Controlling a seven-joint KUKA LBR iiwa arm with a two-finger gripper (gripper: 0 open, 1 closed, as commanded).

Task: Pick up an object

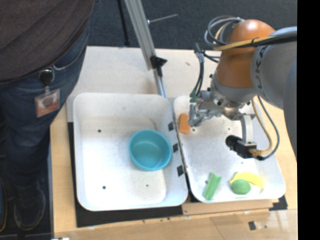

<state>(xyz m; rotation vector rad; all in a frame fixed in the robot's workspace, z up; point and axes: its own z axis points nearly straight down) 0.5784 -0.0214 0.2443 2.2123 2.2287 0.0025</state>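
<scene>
Orange block [184, 124]: sits in the right bin [220, 134], hard against its left wall at the far end, looks like the likely target.
Gripper [196, 115]: low over the bin, just right of the block, maybe touching it.
Jaws: honestly can't tell if they're spread or clenched from up here.
Progress: nothing lifted yet as far as I can see, so the grab and the lift are both left.
Other stuff: green stick [212, 186] and a yellow-green fruit [243, 184] at the near end; blue bowl [149, 150] in the left bin [100, 134].
</scene>
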